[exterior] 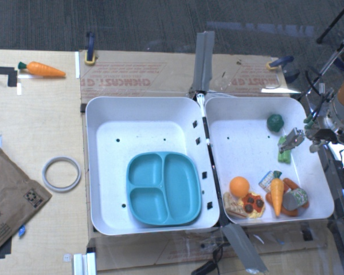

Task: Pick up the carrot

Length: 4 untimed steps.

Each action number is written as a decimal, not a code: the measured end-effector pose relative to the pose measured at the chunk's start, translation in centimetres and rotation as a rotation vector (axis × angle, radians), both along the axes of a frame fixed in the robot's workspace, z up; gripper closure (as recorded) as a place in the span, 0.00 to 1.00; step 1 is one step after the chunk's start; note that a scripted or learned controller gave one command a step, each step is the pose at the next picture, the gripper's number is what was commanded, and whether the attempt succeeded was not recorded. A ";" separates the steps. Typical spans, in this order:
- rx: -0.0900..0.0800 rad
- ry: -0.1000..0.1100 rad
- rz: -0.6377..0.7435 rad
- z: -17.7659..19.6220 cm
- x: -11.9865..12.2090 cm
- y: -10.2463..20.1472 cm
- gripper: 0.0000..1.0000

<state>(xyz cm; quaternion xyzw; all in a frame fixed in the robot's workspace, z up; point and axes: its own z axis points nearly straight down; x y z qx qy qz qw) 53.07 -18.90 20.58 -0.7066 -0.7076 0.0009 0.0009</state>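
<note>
On the bench's far strip, behind the two bins, a sheet of cardboard (178, 73) carries reddish printing that appears mirrored and cannot be made out reliably. At the left near edge lies a brown cardboard box (8, 202) whose visible letters include "BOX" beside a small square code mark. A grey ring (62, 173) rests just right of that box, and a second orange carrot (41, 69) lies on the wooden bench top at far left.

The left bin (103, 119) holds a teal divided plate (163, 189) with three compartments. In the right bin (241, 125), the carrot (277, 195) lies in the near right corner, tip pointing near, touching a cluster of toy foods; a small orange ball (239, 186) and a pizza slice (245, 205) sit just to its left, and a dark green round item (275, 122) lies far right.

The arm enters from the right over the right bin's rim, its wrist hardware partly cut off by the frame edge. The gripper (289, 143) hangs above the bin's right side, between the green item and the carrot, well apart from the carrot. Its fingers are too small and cluttered to tell whether spread or closed; a green scrap shows beneath them.
</note>
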 end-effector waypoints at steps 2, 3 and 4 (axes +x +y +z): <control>-0.015 -0.015 0.540 -11.0 -5.0 6.5 0.00; 0.000 -0.003 0.617 -9.2 -4.1 5.6 0.00; -0.014 -0.016 0.760 -10.9 -4.8 8.6 0.00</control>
